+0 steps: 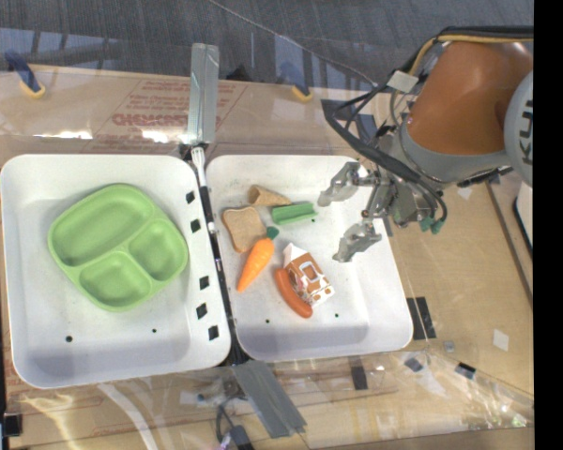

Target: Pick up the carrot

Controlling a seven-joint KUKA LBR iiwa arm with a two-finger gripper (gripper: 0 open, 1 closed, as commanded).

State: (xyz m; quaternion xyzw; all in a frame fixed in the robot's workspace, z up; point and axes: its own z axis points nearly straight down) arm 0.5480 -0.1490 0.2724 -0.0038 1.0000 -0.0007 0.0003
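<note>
I see a tan wooden surface [469, 279] under clear plastic, grey carpet beyond; the jaws [350, 216] hang spread, nothing between them, right of the orange carrot [254, 262].

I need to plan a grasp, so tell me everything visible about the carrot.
The carrot is a small orange toy, plastic-looking, with a green stub at its upper end. It lies flat and slanted in the right bin, tip pointing down-left. Its top appears to touch the toast slice; the red sausage-like piece lies close on its right. The gripper is open, apart from it.
</note>
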